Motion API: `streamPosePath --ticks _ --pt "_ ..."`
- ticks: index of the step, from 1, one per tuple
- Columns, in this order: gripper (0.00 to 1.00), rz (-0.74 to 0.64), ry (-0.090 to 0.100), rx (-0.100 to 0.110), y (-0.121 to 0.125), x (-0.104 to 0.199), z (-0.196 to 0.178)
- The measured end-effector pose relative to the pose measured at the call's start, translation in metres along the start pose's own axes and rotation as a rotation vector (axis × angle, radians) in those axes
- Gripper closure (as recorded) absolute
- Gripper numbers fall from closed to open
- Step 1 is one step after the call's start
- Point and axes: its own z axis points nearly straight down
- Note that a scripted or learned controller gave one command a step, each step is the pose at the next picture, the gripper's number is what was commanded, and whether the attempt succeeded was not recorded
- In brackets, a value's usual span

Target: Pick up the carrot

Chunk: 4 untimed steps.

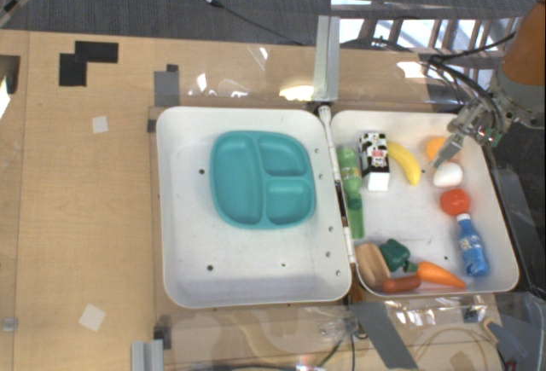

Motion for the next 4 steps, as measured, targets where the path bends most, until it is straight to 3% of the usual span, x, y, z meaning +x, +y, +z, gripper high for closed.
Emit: streamPosePath --ticks 1,2,3,4 --pt "0.00 0.086 -0.013 -0.006 0.013 -0.017 0.063" --pt "0.00 0.223 -0.029 -0.018 0.007 -0.003 0.069" --pt "0.00 0.286 -0.003 -0.005 0.022 0.008 0.085" --pt "0.00 0.289 -0.001 -0.002 -0.002 0.011 0.086"
